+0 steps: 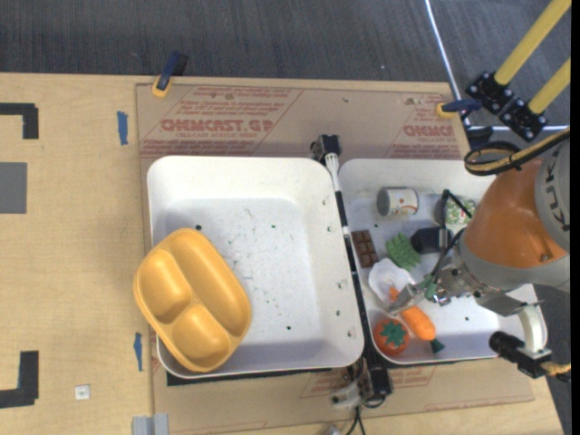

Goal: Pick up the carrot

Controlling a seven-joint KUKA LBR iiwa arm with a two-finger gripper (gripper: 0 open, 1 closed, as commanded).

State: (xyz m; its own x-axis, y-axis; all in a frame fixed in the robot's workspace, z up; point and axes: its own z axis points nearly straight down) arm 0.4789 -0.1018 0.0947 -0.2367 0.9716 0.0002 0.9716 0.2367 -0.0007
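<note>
Where the bench (72,270) carries two white bins, you see the arm (517,229) covering the right bin's (362,184) right side, its far edge cut off. A yellow divided tray (192,299) overhangs the left bin's (245,243) near-left corner. The gripper (424,290) is too small for you to tell whether its fingers are spread. The carrot (418,323) lies just below it, toward the right bin's near edge, beside a red toy (392,333).

Grey arm (553,198) with a broad orange band above the wrist.
</note>
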